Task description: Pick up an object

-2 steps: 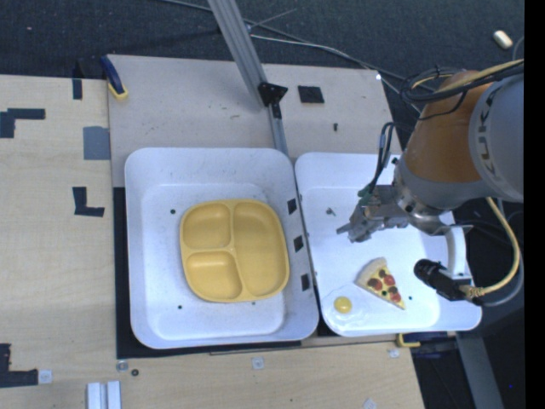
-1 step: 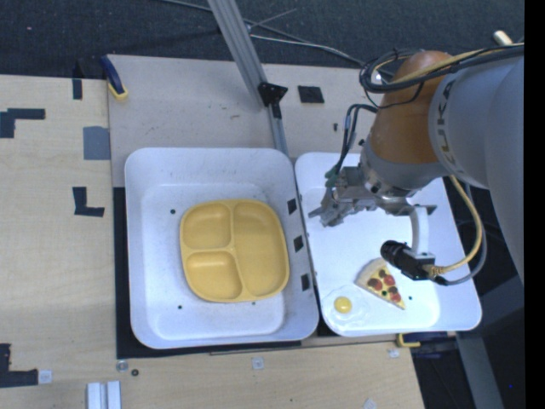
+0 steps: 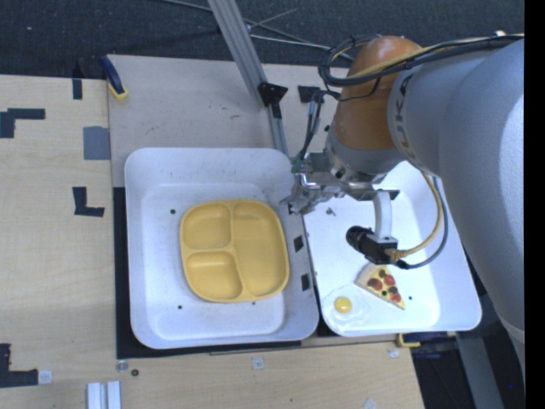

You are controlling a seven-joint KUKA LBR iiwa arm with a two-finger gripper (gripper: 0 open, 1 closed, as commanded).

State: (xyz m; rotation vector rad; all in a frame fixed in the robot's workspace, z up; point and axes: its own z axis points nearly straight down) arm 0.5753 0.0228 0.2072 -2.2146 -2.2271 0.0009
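Note:
A toy pizza slice lies near the front of the right bin. A small yellow round piece sits just left of it, close to the bin's front wall. In the left bin rests a yellow divided plate. My gripper hangs under the grey wrist at the back left of the right bin, close to the wall between the two bins. It is well behind the pizza slice and to the right of the plate. The wrist hides what lies below it.
A black part on a cable hangs from the wrist just above the pizza slice. A slanted metal pole rises behind the bins. The big grey arm body covers the right bin's back right part.

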